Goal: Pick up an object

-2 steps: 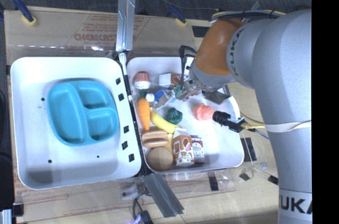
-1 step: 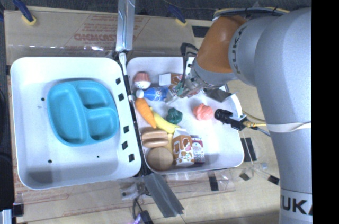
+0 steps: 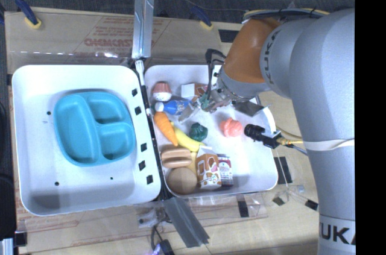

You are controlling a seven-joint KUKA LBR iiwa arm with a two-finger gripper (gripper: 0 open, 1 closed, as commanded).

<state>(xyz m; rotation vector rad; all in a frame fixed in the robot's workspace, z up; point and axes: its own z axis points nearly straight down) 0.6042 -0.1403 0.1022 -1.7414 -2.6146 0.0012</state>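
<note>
Grey arm [image 3: 319, 97], nearest the lens, fills the frame's right. Left bin [image 3: 24, 145] holds a glossy blue divided tray [image 3: 93, 127]. Right bin [image 3: 265, 169]: tapered orange carrot [image 3: 165, 128], curved banana [image 3: 188, 141], pink lump [image 3: 230, 127]. Pincer [image 3: 208, 100] at centre; its spread cannot be told. Risk: crowded smooth toys could slip or jam.

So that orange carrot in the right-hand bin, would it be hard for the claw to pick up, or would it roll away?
The carrot looks like a smooth plastic toy, so probably stiff and light. Its tapered, rounded shape suggests it could slip from the fingers or roll if nudged. It lies close against the bin wall with the banana alongside, which may stop rolling but crowd the gripper.
</note>
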